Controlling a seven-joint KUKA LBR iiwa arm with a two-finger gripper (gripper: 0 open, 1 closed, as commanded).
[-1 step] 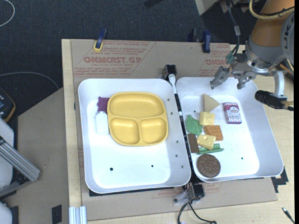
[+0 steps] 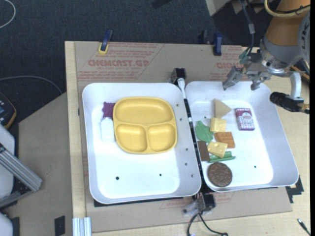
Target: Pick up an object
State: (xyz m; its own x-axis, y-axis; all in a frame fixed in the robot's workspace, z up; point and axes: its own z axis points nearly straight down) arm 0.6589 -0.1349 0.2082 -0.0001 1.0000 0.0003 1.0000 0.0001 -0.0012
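Camera view shows the counter [image 2: 74, 132] covered with brown cardboard; the red print on it reads "CHEMCAST G P", and a cut-off repeat of it shows at 1 o'clock. On it sit two white bins side by side. The left bin [image 2: 98, 181] carries the biggest thing, a yellow divided plate [image 2: 145, 124], and at its 9 o'clock a small purple piece [image 2: 108, 108] and a white bottle [image 2: 106, 129], both touching the plate's edge. The right bin [image 2: 266, 156] holds my possible targets, in a cluster toward its 9 o'clock side: a brown round disc [image 2: 219, 174] at 6 o'clock, a green leaf-like piece [image 2: 203, 132], a cream wedge [image 2: 221, 108], an orange cracker square [image 2: 226, 138], yellow cheese-like cubes [image 2: 218, 125] and a dark brown bar [image 2: 204, 151]. A small red packet [image 2: 244, 119] lies apart, toward 12 o'clock; its label is too small to read.

My jaws [image 2: 242, 81] hover over the bin's rim at 12 o'clock, spread open, with nothing between them.

I judge the picking is not yet begun. The red packet is the best choice, I think: it is nearest to me and stands alone, so the fingers can pass on both sides. I should come straight down, centred, across its narrow side, and close only when low.
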